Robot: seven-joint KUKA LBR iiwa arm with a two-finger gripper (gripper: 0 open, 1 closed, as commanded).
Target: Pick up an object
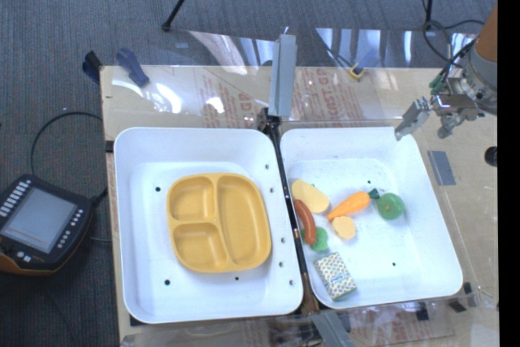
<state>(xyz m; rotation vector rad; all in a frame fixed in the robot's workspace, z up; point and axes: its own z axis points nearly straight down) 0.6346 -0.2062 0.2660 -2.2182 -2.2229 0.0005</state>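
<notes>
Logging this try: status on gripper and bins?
Gripper up at right bin's far right corner, nothing in it. Carrot untouched in right bin. Yellow tray in left bin. No obstruction.

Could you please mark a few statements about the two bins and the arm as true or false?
1. The yellow divided plate lies in the left bin. True.
2. The carrot lies in the left bin. False: it lies in the right bin, beside the green round fruit.
3. The gripper hangs over the right bin's far right corner, touching no object. True.
4. The small patterned box rests on the plate. False: it sits near the right bin's front edge.
5. The sausage lies near the right bin's left wall. True.
</notes>
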